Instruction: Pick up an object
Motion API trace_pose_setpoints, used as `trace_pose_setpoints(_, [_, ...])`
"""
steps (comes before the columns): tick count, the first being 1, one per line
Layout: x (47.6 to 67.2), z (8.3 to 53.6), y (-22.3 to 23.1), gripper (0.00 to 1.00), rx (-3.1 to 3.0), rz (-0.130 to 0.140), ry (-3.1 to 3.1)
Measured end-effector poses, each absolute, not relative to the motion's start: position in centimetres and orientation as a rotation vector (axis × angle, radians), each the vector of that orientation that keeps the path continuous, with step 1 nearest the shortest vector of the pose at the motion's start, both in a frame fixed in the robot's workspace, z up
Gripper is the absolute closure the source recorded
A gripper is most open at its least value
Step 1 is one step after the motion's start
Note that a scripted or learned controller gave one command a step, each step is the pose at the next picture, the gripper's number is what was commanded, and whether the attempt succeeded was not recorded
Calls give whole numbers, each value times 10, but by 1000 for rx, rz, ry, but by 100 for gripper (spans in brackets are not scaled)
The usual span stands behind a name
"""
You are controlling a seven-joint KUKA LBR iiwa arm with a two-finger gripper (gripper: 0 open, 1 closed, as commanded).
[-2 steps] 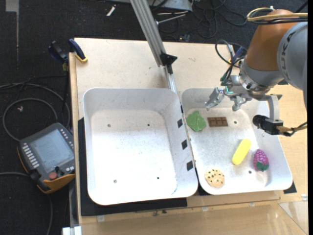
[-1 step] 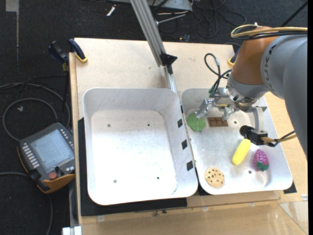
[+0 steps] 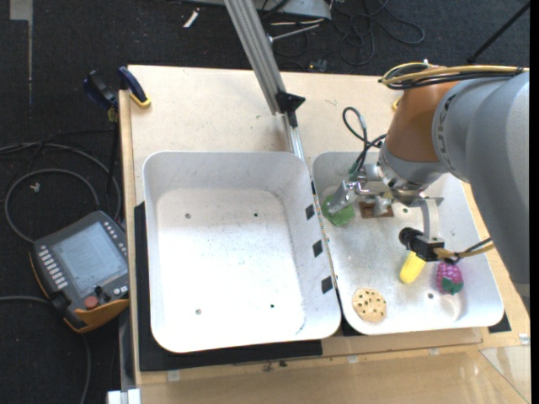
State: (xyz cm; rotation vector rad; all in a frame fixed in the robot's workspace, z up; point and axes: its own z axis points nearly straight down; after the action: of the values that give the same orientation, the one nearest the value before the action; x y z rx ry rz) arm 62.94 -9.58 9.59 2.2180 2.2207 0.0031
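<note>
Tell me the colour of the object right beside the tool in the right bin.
Green object, seen in the camera view, beside the tool.

teach pendant point(image 3: 82, 268) — floor, cables point(image 3: 38, 171), clamp point(image 3: 118, 87)

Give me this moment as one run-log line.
arm: over right bin | gripper: beside green object, grasp unconfirmed | also there: cookie, yellow object, purple object | left bin

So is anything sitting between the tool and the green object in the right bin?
Nothing visible does. The tool sits right at the green object near the right bin's left wall. The yellow piece, purple piece and cookie lie apart, nearer the front.
</note>
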Motion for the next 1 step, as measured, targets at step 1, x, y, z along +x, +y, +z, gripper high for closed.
trace_pose_setpoints(1, [631,111,-100,100,2214,6,2209])
